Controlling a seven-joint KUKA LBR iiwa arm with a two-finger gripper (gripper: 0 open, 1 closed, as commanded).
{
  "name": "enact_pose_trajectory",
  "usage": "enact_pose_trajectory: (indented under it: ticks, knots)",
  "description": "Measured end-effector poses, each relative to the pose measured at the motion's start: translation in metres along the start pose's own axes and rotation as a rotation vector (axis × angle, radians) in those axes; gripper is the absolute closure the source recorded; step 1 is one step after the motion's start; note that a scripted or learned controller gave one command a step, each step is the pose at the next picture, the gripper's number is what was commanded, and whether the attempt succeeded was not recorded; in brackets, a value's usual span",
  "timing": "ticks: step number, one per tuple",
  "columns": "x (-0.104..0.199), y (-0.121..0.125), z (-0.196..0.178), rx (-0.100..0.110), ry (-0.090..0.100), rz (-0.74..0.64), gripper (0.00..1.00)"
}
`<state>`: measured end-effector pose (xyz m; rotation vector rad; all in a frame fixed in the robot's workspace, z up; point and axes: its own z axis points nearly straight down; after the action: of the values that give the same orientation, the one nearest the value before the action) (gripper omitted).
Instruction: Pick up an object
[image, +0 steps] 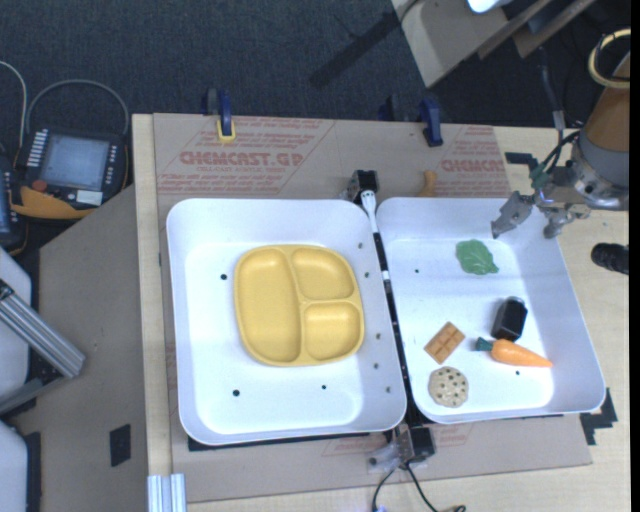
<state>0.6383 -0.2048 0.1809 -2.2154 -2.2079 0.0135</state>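
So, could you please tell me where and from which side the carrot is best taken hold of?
Probably across the carrot's thick orange middle, coming straight down, fingers closing across its width. It lies flat and tapers toward the right, and the black block crowds its stem end.

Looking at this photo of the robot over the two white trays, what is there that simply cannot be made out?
- Arm: cut off by the camera view's right edge and top corner.
- End effector: small and blurred; whether it is open is unclear.
- Black block: too small and dark to identify.
- Screen on the left: its display is too small to read.
- Yellow plate: depth of its three compartments is unclear from above.
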Motion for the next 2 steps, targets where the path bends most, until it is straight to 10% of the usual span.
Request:
enact_pose_trajectory:
  ticks: [2]
  knots:
    - [-0.003, 0.006, 0.034, -0.011, -0.003, -0.004, 0.00]
